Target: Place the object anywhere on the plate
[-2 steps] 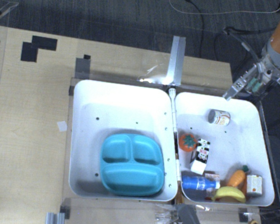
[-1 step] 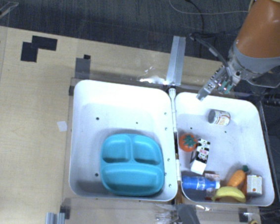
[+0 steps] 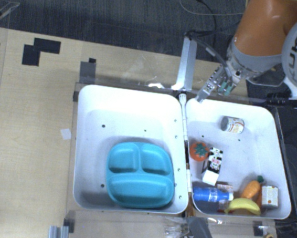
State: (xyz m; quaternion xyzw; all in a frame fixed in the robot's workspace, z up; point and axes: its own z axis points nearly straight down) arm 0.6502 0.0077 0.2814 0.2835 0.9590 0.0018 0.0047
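Observation:
A blue sectioned plate (image 3: 140, 174) lies in the left bin (image 3: 94, 110), toward its front. The right bin (image 3: 263, 128) holds a small can on its side (image 3: 232, 124), a red and green toy fruit (image 3: 199, 151), a white and black carton (image 3: 213, 165), a blue bottle (image 3: 212, 194), a banana (image 3: 244, 206), an orange carrot (image 3: 252, 188) and a small white box (image 3: 269, 196). My gripper (image 3: 215, 86) hangs above the back rim of the right bin, near the divider, with nothing visibly between its fingers.
A metal post (image 3: 186, 62) rises at the back between the two bins. The grey and orange arm (image 3: 268, 33) comes in from the upper right. A cable (image 3: 202, 10) loops on the dark floor behind.

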